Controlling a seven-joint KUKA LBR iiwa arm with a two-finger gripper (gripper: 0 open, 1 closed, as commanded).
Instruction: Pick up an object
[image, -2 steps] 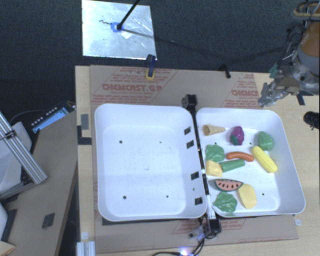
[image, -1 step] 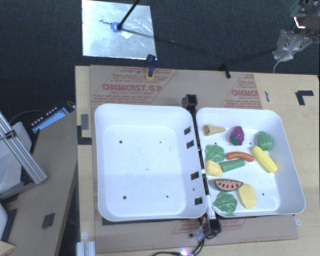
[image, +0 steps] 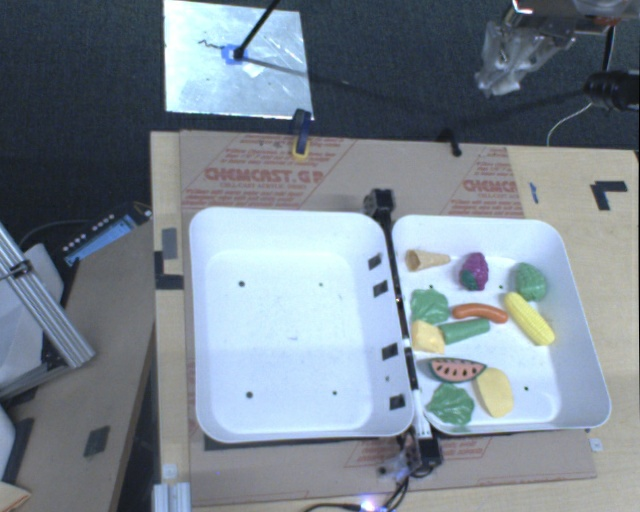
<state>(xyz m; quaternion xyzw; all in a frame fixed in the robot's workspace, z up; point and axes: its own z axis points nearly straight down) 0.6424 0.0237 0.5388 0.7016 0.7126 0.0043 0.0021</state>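
Gripper high over bench, finger state indiscernible. Right bin: toy food, including yellow ridged corn cob, lying diagonally.

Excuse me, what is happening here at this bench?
A robot arm's gripper hangs high above the bench, away from both bins and touching nothing. The right white bin holds plastic toy foods: a yellow corn cob, a purple grape bunch, a watermelon slice and others. Nothing has been picked yet.
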